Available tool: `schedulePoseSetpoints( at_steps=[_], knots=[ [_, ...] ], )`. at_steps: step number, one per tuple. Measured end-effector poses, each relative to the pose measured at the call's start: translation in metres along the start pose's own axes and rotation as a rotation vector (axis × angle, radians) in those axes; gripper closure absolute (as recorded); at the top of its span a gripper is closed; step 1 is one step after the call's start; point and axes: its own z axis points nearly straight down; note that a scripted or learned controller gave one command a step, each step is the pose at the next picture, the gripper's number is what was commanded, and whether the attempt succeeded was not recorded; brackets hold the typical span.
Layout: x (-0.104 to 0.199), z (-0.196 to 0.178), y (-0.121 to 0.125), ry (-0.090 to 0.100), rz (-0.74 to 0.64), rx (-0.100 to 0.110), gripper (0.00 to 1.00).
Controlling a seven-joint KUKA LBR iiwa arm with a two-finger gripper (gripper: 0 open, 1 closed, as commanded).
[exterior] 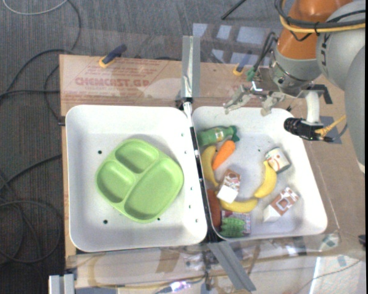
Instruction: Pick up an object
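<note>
A: Where's the two-finger metal gripper (pixel 253 101)?
B: Above the far rim of the right shallow white bin (pixel 306 164), fingers spread wide, nothing betw. them.
A: Objects?
B: All in the right bin: orange carrot (pixel 224 154) near the far-left corner, touching a green bottle (pixel 216 134); curved yellow banana (pixel 257 193) mid-bin; small red-and-white cartons (pixel 229 187) beside it.
A: Left bin?
B: The left white bin (pixel 80 164) holds a green plastic divided plate (pixel 140 180).
</note>
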Motion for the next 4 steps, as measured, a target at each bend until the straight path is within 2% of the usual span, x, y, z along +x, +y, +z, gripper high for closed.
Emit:
schedulePoseSetpoints(
  at_steps=[1,2,3,4],
  knots=[
    [-0.056,0.096,-0.051,0.0,-0.129,0.0,0.0],
    [-0.037,0.042,-0.006,-0.002,-0.356,-0.002,0.0],
    [-0.011,0.133,-0.033,-0.001,-0.375,-0.001,0.0],
    [-0.01,0.124,-0.034,0.002,-0.374,-0.001,1.0]
  ],
)
